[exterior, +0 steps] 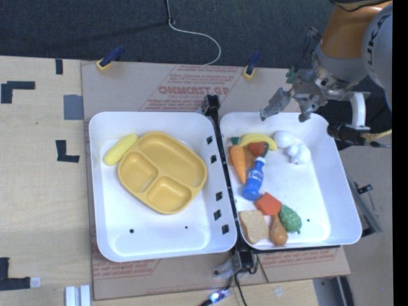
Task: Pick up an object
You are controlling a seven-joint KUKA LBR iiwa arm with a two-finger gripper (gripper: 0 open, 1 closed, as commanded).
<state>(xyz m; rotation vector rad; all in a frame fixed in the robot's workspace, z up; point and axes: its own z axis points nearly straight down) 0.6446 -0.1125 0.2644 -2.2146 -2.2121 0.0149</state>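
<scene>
Bread (254, 225): near edge of the right bin (331, 190), toward its near-left corner, lying flat.
Drumstick (278, 230): just right of the bread, touching it, at the near edge.
Broccoli (290, 218): beside the drumstick on its right, near the near edge.
Red block (268, 204): just behind the bread and drumstick, left of the bin's middle.
Bottle (254, 178): blue with a white cap, lying along the left side of the right bin, cap pointing toward the far edge.
Carrot (238, 162): left of the bottle, close to the bin's left edge, lying lengthwise.
Tray (162, 171): yellow, three compartments, in the middle of the left bin (108, 222), turned at a slant.
Corn (120, 148): touching the tray's far-left side, near the left bin's far-left corner.
Red fruit (257, 149): behind the bottle cap, partly under the banana.
Banana (257, 139): near the far-left corner of the right bin, curved over the red fruit.
White pieces (290, 145): two pale lumps just right of the banana, near the far edge.
Gripper (288, 106): above the far edge of the right bin, fingers spread wide apart, nothing between them, well clear of the objects.
Arm (350, 30): grey with orange band, over the far-right corner of the right bin.
</scene>
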